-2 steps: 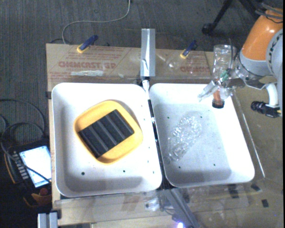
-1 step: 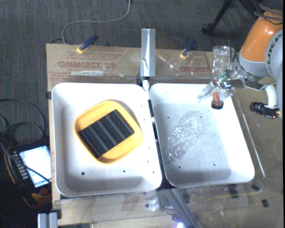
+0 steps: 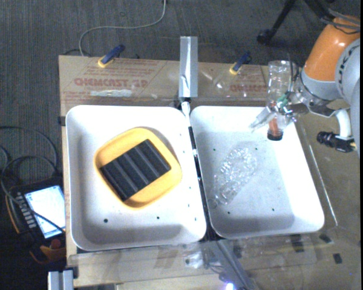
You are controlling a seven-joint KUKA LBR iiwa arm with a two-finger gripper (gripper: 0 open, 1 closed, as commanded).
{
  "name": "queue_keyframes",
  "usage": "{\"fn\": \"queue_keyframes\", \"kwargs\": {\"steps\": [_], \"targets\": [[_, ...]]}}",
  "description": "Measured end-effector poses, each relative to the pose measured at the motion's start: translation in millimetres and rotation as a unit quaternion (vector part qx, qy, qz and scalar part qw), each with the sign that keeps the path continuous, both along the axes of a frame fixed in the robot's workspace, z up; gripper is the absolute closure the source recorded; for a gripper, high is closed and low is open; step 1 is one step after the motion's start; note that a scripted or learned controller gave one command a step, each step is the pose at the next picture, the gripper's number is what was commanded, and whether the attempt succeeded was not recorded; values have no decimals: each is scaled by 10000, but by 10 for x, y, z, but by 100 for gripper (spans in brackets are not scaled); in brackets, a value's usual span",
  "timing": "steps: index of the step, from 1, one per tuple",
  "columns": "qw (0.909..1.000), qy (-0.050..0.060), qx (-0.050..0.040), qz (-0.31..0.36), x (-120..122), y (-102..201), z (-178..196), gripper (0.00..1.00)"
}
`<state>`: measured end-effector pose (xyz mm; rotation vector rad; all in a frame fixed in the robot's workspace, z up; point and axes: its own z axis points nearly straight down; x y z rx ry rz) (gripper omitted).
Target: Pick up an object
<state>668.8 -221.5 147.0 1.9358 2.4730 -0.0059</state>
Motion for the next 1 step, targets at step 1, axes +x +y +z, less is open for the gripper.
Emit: {"fn": "queue_keyframes", "kwargs": {"steps": [1], "targets": [[10000, 1, 0, 66, 1, 5, -3, 0]]}}
